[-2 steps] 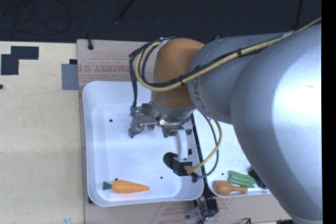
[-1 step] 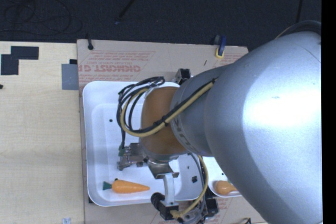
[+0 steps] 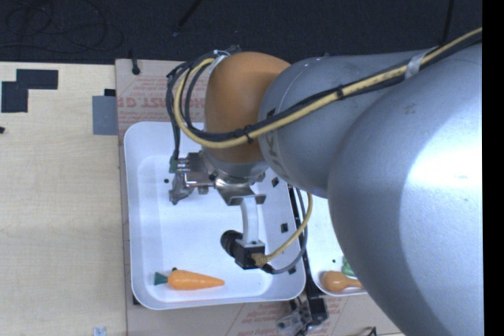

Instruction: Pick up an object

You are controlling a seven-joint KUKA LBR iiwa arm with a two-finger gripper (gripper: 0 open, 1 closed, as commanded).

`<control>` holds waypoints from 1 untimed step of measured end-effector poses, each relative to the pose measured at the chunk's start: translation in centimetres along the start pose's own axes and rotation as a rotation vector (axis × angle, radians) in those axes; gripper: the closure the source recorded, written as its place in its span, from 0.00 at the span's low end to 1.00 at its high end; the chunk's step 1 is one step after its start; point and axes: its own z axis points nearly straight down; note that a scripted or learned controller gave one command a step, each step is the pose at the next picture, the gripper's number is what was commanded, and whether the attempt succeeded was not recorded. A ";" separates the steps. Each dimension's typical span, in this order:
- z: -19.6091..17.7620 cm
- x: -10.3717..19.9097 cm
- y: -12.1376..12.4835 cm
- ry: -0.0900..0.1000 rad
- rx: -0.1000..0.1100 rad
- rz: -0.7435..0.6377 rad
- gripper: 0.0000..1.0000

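While flat in left bin [image 3: 146, 169], carrot [image 3: 195, 280] crosswise, green top leftward.

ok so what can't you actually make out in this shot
Right bin: mostly hidden under the arm in the camera view; its near left corner peeks out.
Orange thing in that corner: cut off by the arm, so I cannot tell what it is.
Left bin: the arm covers its middle and right side, so anything beneath is hidden.
The carrot is plain to see.
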 end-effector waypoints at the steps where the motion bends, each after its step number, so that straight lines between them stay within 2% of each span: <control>1: 0.2 4.6 5.4 -0.002 0.006 -0.001 0.00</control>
